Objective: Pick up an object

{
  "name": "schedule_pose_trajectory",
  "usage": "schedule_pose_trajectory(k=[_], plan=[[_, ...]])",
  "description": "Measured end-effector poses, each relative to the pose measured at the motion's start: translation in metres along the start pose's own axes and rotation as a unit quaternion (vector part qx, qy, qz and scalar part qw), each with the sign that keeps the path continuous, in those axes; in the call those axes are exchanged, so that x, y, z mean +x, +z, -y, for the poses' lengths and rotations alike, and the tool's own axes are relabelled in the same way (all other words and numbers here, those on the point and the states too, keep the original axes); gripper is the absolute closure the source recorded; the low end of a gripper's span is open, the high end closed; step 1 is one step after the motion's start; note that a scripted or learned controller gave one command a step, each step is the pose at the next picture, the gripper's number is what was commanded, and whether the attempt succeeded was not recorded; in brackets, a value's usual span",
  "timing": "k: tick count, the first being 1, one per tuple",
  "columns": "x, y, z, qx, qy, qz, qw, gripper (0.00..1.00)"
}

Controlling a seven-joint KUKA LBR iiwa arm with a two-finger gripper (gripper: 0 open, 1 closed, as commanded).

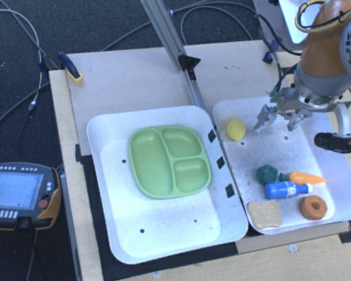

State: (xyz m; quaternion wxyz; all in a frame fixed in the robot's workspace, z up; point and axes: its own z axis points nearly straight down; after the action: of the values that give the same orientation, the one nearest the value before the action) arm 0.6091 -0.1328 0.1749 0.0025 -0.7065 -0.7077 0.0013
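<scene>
My gripper hangs over the far part of the right bin, its two fingers spread apart and nothing between them. A yellow lemon lies to its left near the bin's far left corner. Toward the near end of that bin lie a green broccoli piece, an orange carrot, a blue bottle, a slice of toast and a brown donut. All of these rest on the bin floor, apart from the gripper.
The left bin holds a green divided plate. A metal pole rises between the bins at the back. A teach pendant sits off the bench at left. A black part of the arm juts over the right bin's edge.
</scene>
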Motion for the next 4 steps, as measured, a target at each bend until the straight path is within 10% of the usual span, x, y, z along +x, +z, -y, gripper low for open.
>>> schedule_pose_trajectory(k=[2,3,4], plan=[[0.009,0.091,0.001,-0.002,0.001,0.0,1.0,0.0],[0.008,0.076,0.0,-0.005,0.001,0.002,1.0,1.0],[0.005,0.032,0.0,-0.005,0.001,0.001,1.0,1.0]])
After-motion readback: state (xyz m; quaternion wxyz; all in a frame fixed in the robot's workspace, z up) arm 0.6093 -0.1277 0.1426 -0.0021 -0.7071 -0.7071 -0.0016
